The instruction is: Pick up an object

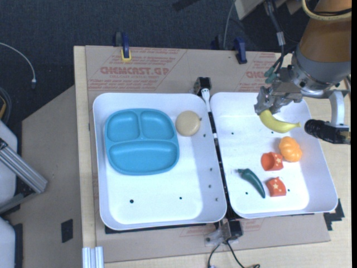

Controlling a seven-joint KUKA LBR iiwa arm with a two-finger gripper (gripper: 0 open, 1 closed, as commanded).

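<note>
1. Gripper (270,107) hangs above the right bin (240,205), touching the banana (277,123); finger state cannot be determined.
2. Left bin (156,211) holds a blue divided plate (141,140).
3. Both bins rest on a cardboard-covered board (83,149) above dark carpet (39,32).

You see the gripper (270,106) low over the right bin (240,149), right at the left end of the banana (279,123). Below it lie an orange fruit (290,148), two red pieces (271,161) (276,187) and a dark green pepper (252,181). In the left bin (156,205) sit a blue divided plate (141,141) and a beige round thing (188,123) beside it.
</note>
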